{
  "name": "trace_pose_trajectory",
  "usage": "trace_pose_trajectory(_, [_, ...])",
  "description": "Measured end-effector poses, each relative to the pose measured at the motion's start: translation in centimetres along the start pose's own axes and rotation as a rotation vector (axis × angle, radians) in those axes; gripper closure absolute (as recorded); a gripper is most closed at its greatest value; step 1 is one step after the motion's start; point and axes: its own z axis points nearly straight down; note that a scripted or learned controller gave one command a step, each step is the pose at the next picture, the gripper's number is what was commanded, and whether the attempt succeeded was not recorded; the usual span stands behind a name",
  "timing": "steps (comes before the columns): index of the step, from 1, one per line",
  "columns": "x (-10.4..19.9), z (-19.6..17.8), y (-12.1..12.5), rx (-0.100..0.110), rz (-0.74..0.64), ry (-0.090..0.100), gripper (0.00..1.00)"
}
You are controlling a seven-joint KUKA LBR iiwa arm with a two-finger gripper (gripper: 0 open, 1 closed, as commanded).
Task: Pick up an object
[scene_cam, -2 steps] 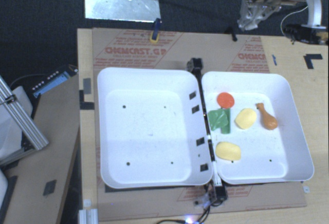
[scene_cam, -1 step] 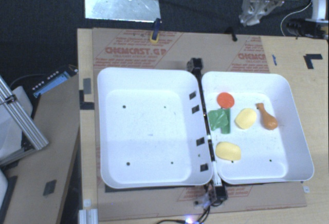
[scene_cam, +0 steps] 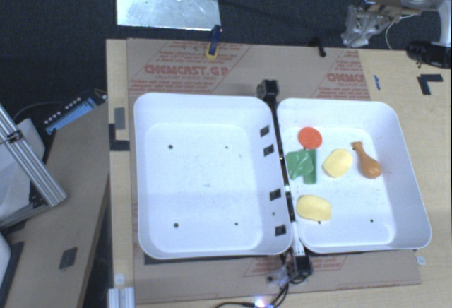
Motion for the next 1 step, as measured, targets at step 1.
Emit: trace_pose_trajectory(1, [-6.51, 1.86, -0.01, -0.001, 0.002, -0.001, 1.0])
